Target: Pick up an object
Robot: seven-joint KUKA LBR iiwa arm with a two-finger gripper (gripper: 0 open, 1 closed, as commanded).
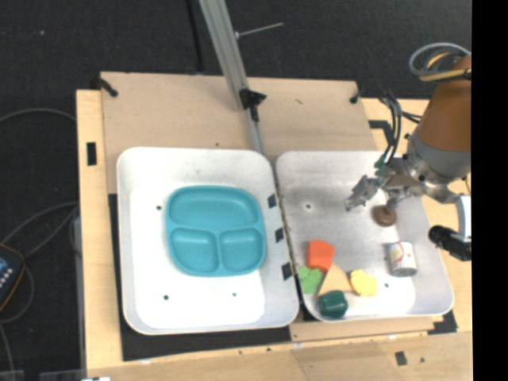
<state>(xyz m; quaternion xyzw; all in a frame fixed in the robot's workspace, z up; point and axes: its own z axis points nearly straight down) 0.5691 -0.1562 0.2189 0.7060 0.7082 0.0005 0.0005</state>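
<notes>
My gripper hangs over the upper middle of the right bin, open, with nothing between its fingers. A small brown round piece lies just below its right finger. Nearer the front of that bin sit an orange block, a light green piece, a yellow-orange wedge, a yellow piece and a dark green piece. A small white can lies on its side to the right of them.
The left bin holds a teal divided plate. A metal pole slants down from the top to the gap between the bins. The arm's orange band and grey wrist stand over the right bin's far right corner.
</notes>
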